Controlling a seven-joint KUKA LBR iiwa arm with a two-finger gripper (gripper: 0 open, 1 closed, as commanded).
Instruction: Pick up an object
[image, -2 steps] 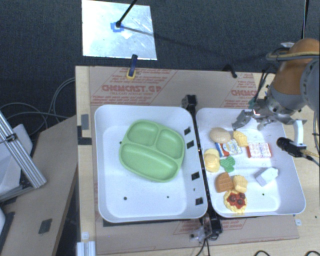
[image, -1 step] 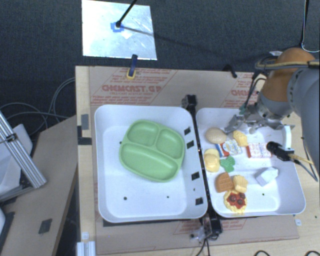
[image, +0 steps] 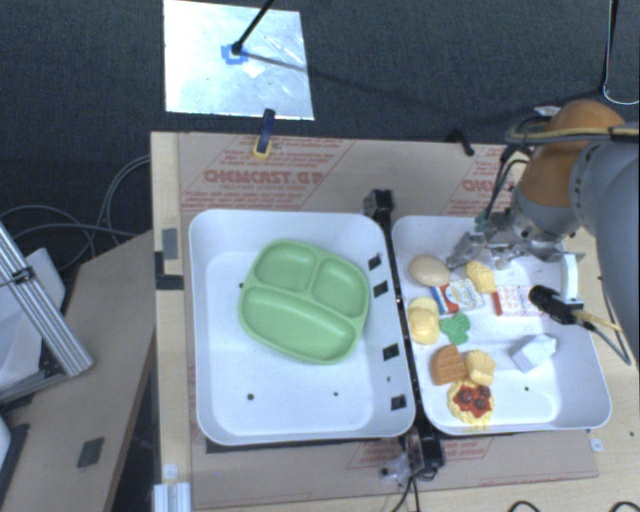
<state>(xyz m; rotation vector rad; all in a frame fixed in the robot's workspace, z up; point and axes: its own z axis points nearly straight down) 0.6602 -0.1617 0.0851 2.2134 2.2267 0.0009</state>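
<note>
Green plastic, one divided plate (image: 305, 300): it lay alone in the left bin (image: 215, 400), tilted across the middle, apparently kept apart from the picking stock. White right bin (image: 590, 400), on the same surface (image: 300, 175): it held the loose toy food in a cluster along its left half, within the arm's reach. Items there: a beige egg-like piece (image: 429, 269), a yellow piece (image: 481, 276), a green piece (image: 455, 326), an orange piece (image: 448, 364), and a red-topped piece (image: 471, 402) nearest the front. A white block (image: 532, 351) lay apart to the right. The pincer (image: 487, 245) hung low at the bin's back, just above the yellow piece, the likeliest target; whether it was spread or closed could not be told, and nothing was seen held.
</note>
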